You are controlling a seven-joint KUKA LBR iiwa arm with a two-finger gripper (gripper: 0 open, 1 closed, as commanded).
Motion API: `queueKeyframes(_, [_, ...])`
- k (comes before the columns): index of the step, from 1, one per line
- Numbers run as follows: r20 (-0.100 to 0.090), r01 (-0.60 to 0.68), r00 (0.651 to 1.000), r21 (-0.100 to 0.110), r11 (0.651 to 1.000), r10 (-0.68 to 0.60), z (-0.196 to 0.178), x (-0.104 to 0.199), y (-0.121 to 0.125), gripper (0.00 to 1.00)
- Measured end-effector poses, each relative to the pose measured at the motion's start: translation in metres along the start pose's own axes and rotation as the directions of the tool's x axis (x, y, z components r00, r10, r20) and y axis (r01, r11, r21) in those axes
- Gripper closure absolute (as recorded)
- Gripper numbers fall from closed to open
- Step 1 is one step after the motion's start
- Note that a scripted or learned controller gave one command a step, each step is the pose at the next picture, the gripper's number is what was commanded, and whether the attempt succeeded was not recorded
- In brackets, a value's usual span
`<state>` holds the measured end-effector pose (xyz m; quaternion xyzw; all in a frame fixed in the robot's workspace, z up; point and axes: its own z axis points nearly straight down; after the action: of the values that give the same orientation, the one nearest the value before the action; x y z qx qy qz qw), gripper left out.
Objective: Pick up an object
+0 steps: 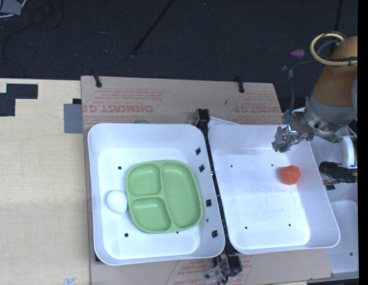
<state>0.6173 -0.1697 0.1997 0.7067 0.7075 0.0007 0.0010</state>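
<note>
A small orange-red object [289, 174] lies on the floor of the right bin [261, 218], near its right wall. My gripper [283, 140] hangs over the bin's upper right part, up and slightly left of that object and apart from it. A green three-compartment plate [164, 195] rests in the left bin [107, 159]. A white egg-like ball [117, 202] lies beside the plate's left edge.
The grey arm with its orange band [335, 88] comes in from the upper right over the bin's corner. A black divider [211, 189] runs between the two bins. Cardboard [172, 103] lies under and behind them.
</note>
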Motion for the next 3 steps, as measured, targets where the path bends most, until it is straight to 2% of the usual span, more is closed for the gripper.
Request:
queueKeyframes(1, [0.000,0.000,1.000,0.001,1.000,0.000,-0.022,-0.001,0.000,1.00])
queueKeyframes(2, [-0.003,0.003,1.000,0.006,1.000,-0.003,-0.017,0.060,-0.006,1.00])
queueKeyframes(3, [-0.003,0.003,1.000,0.006,1.000,-0.003,-0.024,0.105,-0.010,1.00])
